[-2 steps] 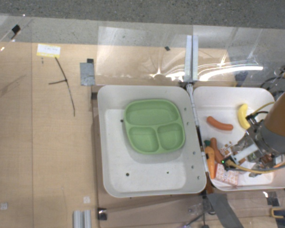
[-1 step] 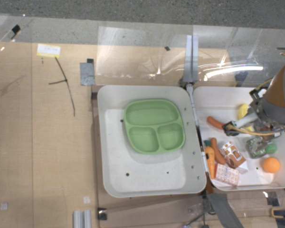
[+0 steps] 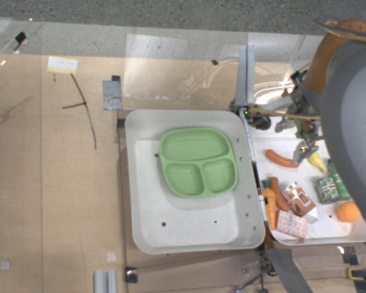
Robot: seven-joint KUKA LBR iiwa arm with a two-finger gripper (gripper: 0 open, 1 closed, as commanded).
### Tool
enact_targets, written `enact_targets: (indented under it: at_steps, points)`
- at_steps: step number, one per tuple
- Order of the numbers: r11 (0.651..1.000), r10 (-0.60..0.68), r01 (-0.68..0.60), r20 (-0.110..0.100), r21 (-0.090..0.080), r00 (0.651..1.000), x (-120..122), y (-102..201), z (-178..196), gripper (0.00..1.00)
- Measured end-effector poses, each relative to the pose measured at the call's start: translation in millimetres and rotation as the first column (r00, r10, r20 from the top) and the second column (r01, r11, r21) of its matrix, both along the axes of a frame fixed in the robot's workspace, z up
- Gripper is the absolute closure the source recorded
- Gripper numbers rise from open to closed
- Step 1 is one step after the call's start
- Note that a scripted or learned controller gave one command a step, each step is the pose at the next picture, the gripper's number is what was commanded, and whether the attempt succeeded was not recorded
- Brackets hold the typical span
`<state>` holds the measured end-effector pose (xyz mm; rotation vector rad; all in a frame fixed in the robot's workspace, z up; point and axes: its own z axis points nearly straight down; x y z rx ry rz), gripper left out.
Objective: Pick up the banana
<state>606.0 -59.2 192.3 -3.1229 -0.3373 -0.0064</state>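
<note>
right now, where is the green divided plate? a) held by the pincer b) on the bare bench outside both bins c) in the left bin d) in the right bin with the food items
c: the green divided plate lies flat in the left bin, while the banana and the orange sit in the right bin.
</note>
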Motion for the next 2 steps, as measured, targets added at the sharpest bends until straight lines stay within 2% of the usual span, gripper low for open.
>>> enact_targets:
  at_steps: [1,2]
  points:
    - [0.999,0.035,-0.035,0.004,-0.002,0.999,0.7,-26.2,175.2,0.0]
    - [0.999,0.043,-0.043,-0.004,-0.001,0.999,-21.3,-64.0,52.7,0.0]
